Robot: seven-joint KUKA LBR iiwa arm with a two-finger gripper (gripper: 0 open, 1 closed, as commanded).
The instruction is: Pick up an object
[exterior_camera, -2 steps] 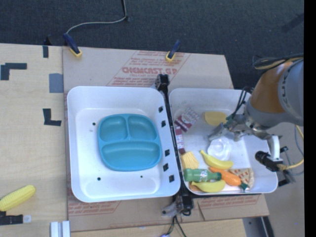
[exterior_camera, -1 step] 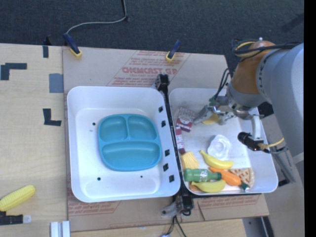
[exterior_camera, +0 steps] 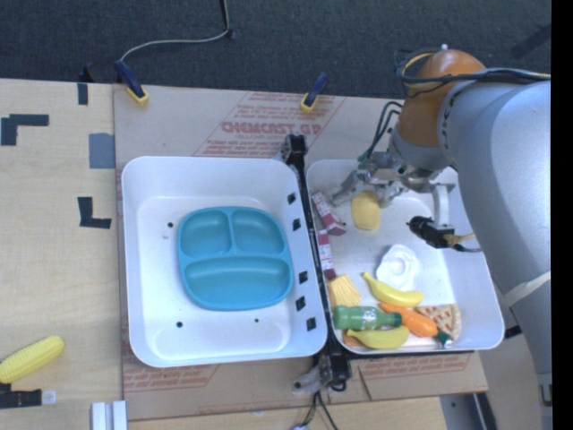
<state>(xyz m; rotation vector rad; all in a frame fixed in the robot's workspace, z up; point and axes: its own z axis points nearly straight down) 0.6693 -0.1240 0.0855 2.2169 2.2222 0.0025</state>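
At the far left we see a toy corn cob (exterior_camera: 31, 357) lying on the bare bench (exterior_camera: 54, 267), well outside the bins. Next comes the left bin (exterior_camera: 148, 186), which holds a blue divided plate (exterior_camera: 236, 257) lying flat near its middle. Behind the bins, two yellow-and-blue clamps (exterior_camera: 132, 82) pin a cardboard sheet (exterior_camera: 260, 124) to the bench, and a thin cable (exterior_camera: 192, 34) trails across the dark floor beyond.

Past the black divider we reach the right bin (exterior_camera: 474, 285), where the toys are crowded. Along its near edge we find a small corn piece (exterior_camera: 344, 289), a green bottle (exterior_camera: 363, 316), two bananas (exterior_camera: 391, 289), a carrot (exterior_camera: 414, 321) and a waffle-like slice (exterior_camera: 443, 316), packed together and partly overlapping. Just behind them sits a white cup-like object (exterior_camera: 397, 263). Against the divider lies a small red-and-white packet (exterior_camera: 324, 220).

Toward the back of this bin, a pale yellow, rounded toy (exterior_camera: 365, 212) sits right under the gripper (exterior_camera: 380, 186), touching or nearly touching its metal parts. We cannot tell whether it is grasped or merely beside the tool, nor how the gripper is set. The grey arm (exterior_camera: 501, 168) with its orange band (exterior_camera: 439, 74) fills the right side.
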